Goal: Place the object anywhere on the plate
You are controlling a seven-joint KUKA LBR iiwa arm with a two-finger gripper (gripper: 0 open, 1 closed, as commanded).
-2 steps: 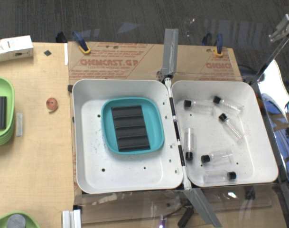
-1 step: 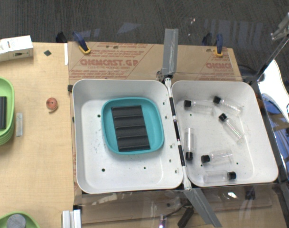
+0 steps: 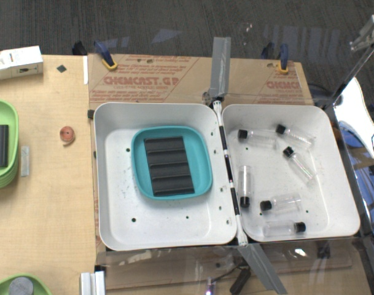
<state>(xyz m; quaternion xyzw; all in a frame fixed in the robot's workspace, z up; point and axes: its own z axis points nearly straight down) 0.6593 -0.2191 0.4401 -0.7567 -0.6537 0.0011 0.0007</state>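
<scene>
Starting w/ the tool: state cannot be told. Six clear vials w/ black caps lie scattered in the right bin, all flat, none on the plate. Teal plate sits approx. centre of the left bin, carrying a black ribbed insert. Bins touch along their inner edges. Cardboard sheet lies behind them on the bench. Green tray at far left.

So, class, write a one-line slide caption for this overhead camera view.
Teal plate holding a dark ridged block in the left bin; clear black-capped tubes scattered in the right bin.
</scene>
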